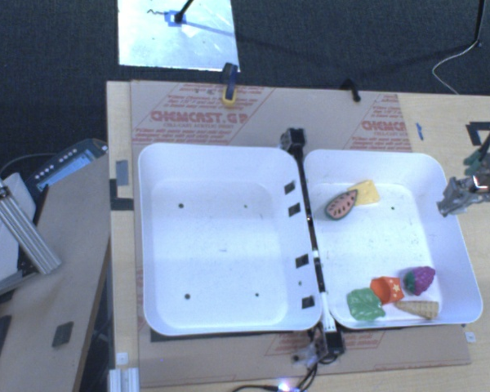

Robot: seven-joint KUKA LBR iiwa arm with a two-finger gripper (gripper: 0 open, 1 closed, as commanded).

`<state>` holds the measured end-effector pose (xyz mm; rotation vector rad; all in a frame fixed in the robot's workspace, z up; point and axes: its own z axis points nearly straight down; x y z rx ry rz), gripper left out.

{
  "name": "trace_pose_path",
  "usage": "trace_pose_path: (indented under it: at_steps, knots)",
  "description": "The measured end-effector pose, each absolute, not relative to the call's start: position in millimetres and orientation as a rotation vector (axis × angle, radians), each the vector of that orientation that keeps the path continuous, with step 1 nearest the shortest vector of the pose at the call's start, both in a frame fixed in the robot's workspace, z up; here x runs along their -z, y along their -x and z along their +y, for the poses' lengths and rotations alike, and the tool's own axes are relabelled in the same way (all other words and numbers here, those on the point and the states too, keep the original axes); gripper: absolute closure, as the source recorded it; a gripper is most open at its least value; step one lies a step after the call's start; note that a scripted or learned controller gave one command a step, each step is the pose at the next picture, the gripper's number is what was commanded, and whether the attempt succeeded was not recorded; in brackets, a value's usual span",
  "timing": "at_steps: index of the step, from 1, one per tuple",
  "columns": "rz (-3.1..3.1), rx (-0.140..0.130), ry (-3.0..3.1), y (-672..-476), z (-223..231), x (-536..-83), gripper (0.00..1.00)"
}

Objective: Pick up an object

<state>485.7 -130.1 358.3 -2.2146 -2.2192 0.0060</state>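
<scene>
Lettering on the brown board (pixel 198 114) under the bins reads "CHEMCAST GP" in red, printed twice that I can make out, once behind each bin; the smaller lines around it are too blurred for me to read. I count two white bins: the left bin (pixel 220 237) and the right bin (pixel 392 243), touching along a black hinge strip.

I take the right bin as my landmark. Six objects lie in it. Near its back left corner sit one yellow wedge (pixel 364 192) and one brown slice with a pink face (pixel 340 205), touching each other. Along its front wall I see four more, bunched together: one green piece (pixel 364 305), one orange-red piece (pixel 386 289), one purple piece (pixel 420 279) and one tan cone (pixel 417 308) lying on its side.

The gripper (pixel 457 201) hangs at the right bin's right rim, well apart from both clusters. I cannot tell whether its jaws are apart or together.
</scene>
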Motion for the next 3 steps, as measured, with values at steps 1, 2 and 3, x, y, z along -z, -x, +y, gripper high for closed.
trace_pose_path:
  at_steps: [1,2,3]
  knots:
    - [-2.242,0.008,2.201,-487.6,7.7,-365.3,1.0]
    - [-2.239,0.027,2.223,-486.9,18.9,-544.9,1.0]
    - [-2.223,0.002,2.233,-619.1,-78.0,-530.1,1.0]
